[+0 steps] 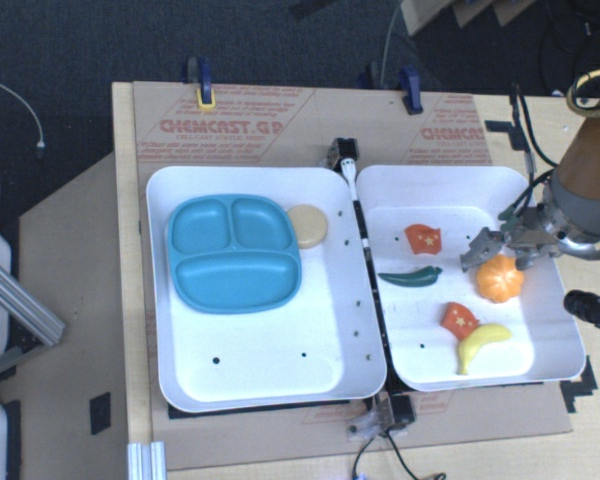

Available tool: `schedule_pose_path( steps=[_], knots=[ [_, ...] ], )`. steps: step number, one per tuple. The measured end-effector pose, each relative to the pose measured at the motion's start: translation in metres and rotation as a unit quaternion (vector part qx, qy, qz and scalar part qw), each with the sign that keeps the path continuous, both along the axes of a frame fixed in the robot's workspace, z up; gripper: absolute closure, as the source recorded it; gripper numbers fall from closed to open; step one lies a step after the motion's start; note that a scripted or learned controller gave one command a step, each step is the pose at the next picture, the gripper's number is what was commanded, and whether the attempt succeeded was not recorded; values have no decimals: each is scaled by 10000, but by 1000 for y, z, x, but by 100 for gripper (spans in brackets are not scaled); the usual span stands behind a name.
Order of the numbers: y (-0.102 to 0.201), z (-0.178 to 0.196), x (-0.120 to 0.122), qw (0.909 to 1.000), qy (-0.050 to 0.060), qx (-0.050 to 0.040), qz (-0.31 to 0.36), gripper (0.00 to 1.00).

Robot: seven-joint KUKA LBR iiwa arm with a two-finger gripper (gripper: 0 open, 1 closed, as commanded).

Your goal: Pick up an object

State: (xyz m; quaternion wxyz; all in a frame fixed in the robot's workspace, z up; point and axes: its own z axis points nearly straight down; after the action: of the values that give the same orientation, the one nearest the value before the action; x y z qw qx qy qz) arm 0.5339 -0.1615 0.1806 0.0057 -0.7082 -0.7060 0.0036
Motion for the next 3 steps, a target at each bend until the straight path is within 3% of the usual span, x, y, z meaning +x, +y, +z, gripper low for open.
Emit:
schedule_pose_path(
  steps=[1,2,3],
  knots=[
    [0,6,3,10000,-62,-13,16,0],
    [-6,-56,2,10000,-29,-3,9,0],
    [-5,-68,8,9999,-148,-34,30,0]
  ],
)
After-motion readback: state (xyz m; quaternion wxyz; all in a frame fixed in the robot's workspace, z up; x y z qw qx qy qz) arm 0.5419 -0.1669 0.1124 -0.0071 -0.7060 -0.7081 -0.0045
